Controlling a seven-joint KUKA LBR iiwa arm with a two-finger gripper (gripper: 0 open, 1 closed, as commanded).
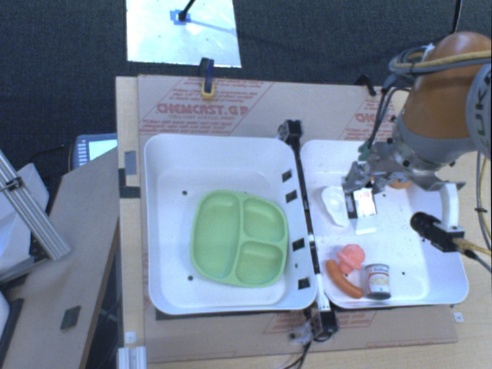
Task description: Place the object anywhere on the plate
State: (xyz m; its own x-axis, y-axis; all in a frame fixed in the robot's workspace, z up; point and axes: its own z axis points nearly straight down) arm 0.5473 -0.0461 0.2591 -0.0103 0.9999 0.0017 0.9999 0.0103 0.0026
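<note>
Two shallow white bins are seen side by side on the bench (pixel 231 98), which is covered with printed cardboard. In the left bin (pixel 165 206) a light green divided plate (pixel 240 238) is laid flat, with three compartments visible; it is placed toward the near right part of that bin. The arm (pixel 442 91), grey with an orange band, is extended in from the right over the right bin (pixel 438 283), and the end effector (pixel 361 197) is lowered near the bin's left-centre. Whether the end effector is apart or together cannot be told, since it is partly masked by the wrist and by a small white label-like piece with red marks. A white, rounded object (pixel 334 204) is seen just beside the end effector, on its left, lying on the bin floor; whether it is touched cannot be told. Nearer the front of the right bin, a pink object (pixel 352 257) is placed beside an orange sausage-shaped toy (pixel 344 280), and a small can (pixel 377 280) is stood upright just to their right. A black cylindrical part (pixel 434 231) is seen over the bin's right side.
</note>
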